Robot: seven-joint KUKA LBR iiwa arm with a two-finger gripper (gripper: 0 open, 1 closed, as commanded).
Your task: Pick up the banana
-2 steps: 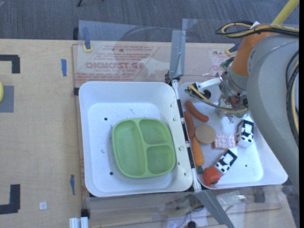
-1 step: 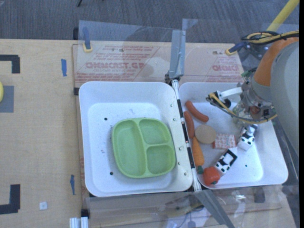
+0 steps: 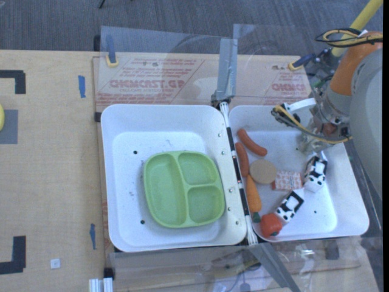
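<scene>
Grey arm (image 3: 364, 102) w/ jaws over R bin (image 3: 355, 224), nr cow-print toy (image 3: 315, 174); jaw state can't tell.

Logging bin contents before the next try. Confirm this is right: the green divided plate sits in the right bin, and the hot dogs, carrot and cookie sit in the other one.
One thing is wrong. The camera view shows the green divided plate in the left bin, not the right. The hot dogs, carrot and cookie lie in the other bin, the right bin.
</scene>
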